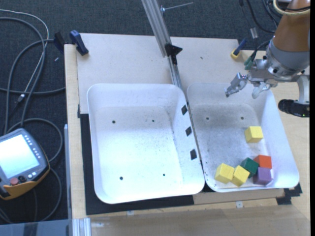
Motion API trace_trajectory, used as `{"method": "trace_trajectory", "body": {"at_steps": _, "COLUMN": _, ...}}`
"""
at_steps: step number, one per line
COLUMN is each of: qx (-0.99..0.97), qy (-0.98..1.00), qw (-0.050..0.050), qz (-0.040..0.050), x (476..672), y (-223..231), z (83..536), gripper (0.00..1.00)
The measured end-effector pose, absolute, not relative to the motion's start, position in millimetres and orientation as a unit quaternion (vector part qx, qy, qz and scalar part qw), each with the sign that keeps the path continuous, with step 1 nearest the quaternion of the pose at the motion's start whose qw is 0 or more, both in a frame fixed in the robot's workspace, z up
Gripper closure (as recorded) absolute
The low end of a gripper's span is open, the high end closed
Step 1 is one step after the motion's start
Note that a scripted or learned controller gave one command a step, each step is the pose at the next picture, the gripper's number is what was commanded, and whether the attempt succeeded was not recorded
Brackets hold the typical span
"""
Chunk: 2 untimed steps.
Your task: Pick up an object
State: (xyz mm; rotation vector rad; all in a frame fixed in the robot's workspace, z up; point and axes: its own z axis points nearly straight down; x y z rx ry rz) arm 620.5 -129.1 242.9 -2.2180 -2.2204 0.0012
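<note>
In the right bin (216,132) lie several small blocks. One yellow block (254,133) sits alone toward the right wall. Near the front edge are two yellow blocks (225,172) (240,175), a green block (250,165), an orange block (264,161) and a purple block (263,175), clustered together. My gripper (245,87) hangs above the far right part of this bin, fingers spread open with nothing between them, well away from the blocks.
The left bin (138,141) stands beside the right one, with black clips along the shared wall. A slanted metal rail (157,23) crosses the bench at the back. Cables and a teach pendant (19,163) lie left of the bench.
</note>
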Motion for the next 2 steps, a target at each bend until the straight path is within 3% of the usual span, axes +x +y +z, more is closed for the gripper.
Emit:
{"method": "trace_trajectory", "body": {"at_steps": 1, "qx": -0.708, "qy": -0.706, "qw": 0.004, "qz": 0.003, "x": 614.4, "y": -178, "z": 144, "gripper": 0.0}}
{"method": "trace_trajectory", "body": {"at_steps": 2, "qx": -0.708, "qy": -0.707, "qw": 0.002, "qz": 0.0017, "x": 611.8, "y": -193, "z": 110, "gripper": 0.0}}
